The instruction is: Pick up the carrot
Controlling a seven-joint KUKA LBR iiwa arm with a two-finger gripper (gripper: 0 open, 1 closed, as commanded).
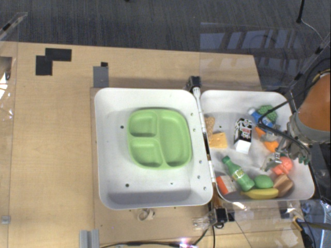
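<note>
Camera view: the small orange carrot (pixel 271 144) is lying in the right white bin (pixel 227 99), just beside the metal tool (pixel 274 161), whose opening I cannot tell. A green plastic bottle (pixel 237 173), yellow banana (pixel 261 192) and black-and-white carton (pixel 243 129) are crowding nearby. A green divided plate (pixel 158 138) is sitting in the left white bin (pixel 111 154). The tan wooden surface (pixel 51 154) is bordering grey carpet (pixel 155 14).
</note>
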